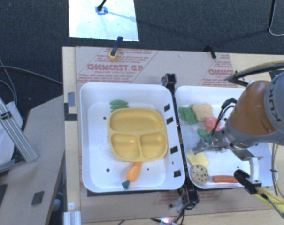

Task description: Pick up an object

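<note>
The arm (257, 114) is being extended over the right bin (217, 93), with the gripper (201, 147) lowered near that bin's left wall. Whether the gripper is open or closed cannot be told, since its tip is seen as a dark, blurred shape, and nothing is seen being held in it.

Just below the gripper tip, a yellow toy (198, 160) is lying on the bin floor, and below that a round tan cookie (200, 174) is resting at the front edge. To the right of the cookie, an orange sausage-shaped piece (224, 178) is lying along the front wall. Above the gripper tip, a pink and green piece (209, 124) is sitting close by, with a tan piece (202, 110) and a green leaf (188, 115) further up.

Well to the left of the gripper, in the left bin (92, 102), a yellow divided plate (137, 133) is being carried on the floor. A toy carrot (133, 171) is lying just below the plate, and a green piece (118, 105) is showing at its upper edge.
</note>
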Motion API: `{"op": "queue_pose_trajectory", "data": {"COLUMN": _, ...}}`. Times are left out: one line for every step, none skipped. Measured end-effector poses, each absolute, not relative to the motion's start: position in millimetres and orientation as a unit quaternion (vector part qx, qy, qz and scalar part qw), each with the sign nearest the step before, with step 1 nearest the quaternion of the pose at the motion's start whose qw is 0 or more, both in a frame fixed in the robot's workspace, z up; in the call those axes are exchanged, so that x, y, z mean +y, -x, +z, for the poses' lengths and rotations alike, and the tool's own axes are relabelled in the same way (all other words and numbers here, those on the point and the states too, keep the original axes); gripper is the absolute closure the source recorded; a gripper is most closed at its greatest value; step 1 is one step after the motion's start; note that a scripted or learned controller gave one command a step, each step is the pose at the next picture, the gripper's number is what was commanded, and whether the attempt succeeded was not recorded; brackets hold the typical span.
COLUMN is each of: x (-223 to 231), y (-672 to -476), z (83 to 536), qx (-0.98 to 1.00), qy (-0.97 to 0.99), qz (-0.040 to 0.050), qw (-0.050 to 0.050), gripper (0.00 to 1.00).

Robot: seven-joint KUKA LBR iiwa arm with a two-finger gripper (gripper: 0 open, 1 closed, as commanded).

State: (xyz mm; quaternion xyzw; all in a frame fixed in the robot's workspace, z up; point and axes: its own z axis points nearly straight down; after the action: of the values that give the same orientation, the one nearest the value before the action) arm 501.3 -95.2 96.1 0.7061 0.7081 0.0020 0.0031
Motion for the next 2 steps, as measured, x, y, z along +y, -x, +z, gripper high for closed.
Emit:
{"op": "queue_pose_trajectory", "data": {"x": -124.6, "y": -488.9, "z": 86.9, "qx": 0.707, "qy": -0.707, "qz": 0.0028, "qw": 0.002, "gripper": 0.0}}
{"op": "queue_pose_trajectory", "data": {"x": -187.6, "y": -486.9, "z": 85.6, "qx": 0.706, "qy": -0.708, "qz": -0.0002, "qw": 0.003, "gripper": 0.0}}
